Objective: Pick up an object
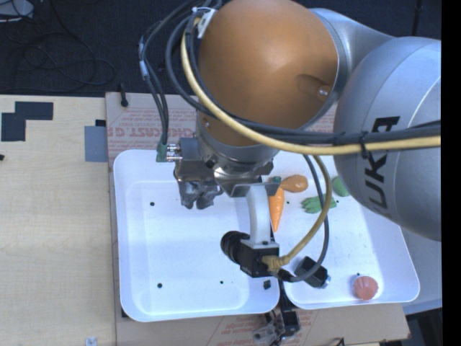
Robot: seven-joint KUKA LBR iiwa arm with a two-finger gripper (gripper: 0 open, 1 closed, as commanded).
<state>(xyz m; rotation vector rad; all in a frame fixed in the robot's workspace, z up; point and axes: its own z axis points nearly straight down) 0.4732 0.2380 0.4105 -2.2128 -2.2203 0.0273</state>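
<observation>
**Desk:** Where was the pincer when you looked?

**Me:** I saw the pincer (196, 195) low over the left bin (162, 254), toward that bin's far side, right under the arm's big orange joint (266, 56). It was dark and tucked under the wrist, so I could not tell whether it was apart or together.

**Desk:** And the things it could pick?

**Me:** They all lay to the right of the pincer. A carrot (276, 207) lay close to the seam where the two bins met, its thin end toward me; I could not tell which bin it was in. Just beyond it sat a small orange piece (294, 184). A green piece (312, 205) lay near the carrot's right side, and a second green piece (339, 187) showed at the edge of the arm's grey body. A reddish ball (365, 287) sat by itself in the near right corner of the right bin (378, 247), well apart from the others.

**Desk:** Was the pincer touching any of them?

**Me:** No. From my view the carrot was the nearest, and it lay apart from the pincer. Both bins sat on brown cardboard (144, 125) laid over the pale counter (54, 229).
</observation>
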